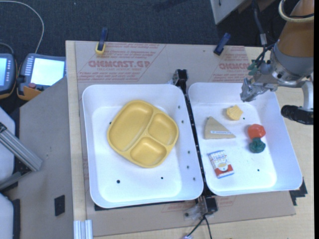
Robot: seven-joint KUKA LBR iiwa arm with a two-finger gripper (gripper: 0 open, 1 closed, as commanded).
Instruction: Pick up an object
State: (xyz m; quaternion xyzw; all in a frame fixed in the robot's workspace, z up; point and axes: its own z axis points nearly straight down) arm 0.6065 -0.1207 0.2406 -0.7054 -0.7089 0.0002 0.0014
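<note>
The gripper (249, 92) hung over the right bin's (286, 151) far edge; whether its jaws stood apart could not be told. The small yellow block (234, 113), judged the likeliest pick, lay just below-left of them, nearest.

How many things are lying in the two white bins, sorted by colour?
Yellow: 2, divided plate and small block
Tan: 1, wedge
Red: 1, round piece
Green: 1, lump
Red and white: 1, carton
Total: 6
</note>
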